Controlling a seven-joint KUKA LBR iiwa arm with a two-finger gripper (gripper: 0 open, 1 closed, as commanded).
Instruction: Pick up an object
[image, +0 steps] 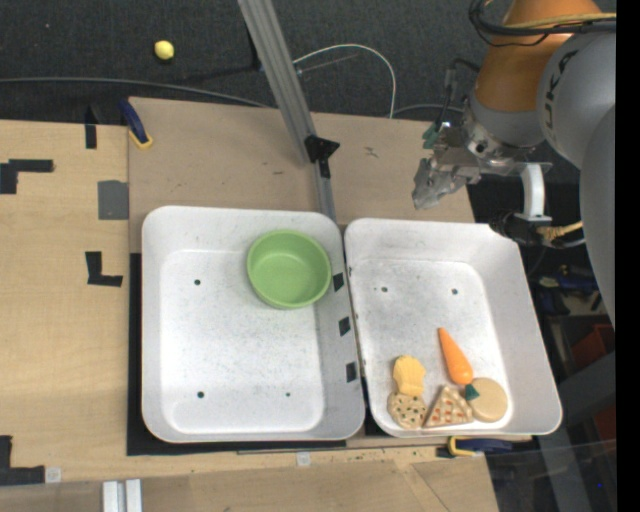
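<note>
A green bowl sits in the left bin, near its back right corner. The right bin holds a cluster of toy foods at its front: an orange carrot, a yellow piece, a round cookie, a pizza slice and a tan disc. My gripper hangs above the bench just behind the right bin's back edge, well away from every object, with nothing seen between its fingers.
A slanted metal pole crosses the bench behind the bins, ending at the gap between them. A white cable loops at the back. A small yellow ball lies far back left, off the bench.
</note>
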